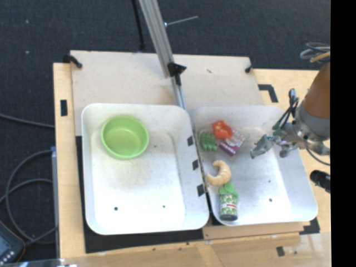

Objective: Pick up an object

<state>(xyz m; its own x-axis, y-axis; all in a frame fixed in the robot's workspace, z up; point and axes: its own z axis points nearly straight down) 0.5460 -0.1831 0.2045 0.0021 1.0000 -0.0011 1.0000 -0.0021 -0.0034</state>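
Observation:
The right bin (289,193) holds several small items along its left side: a red toy (221,129), a green block (208,142), a purple and white packet (232,144), a tan croissant (219,173) and a green can (228,203) lying near the front corner. My gripper (272,149) hovers over the right half of this bin, to the right of the packet and apart from it. It is open, with nothing between its fingers. The orange band of the arm (320,96) shows at the right edge.
A green bowl (125,137) sits in the back left of the left bin (139,204). A slanted metal pole (158,32) rises from behind the two bins where they meet. Bare bin floor lies under and in front of the gripper.

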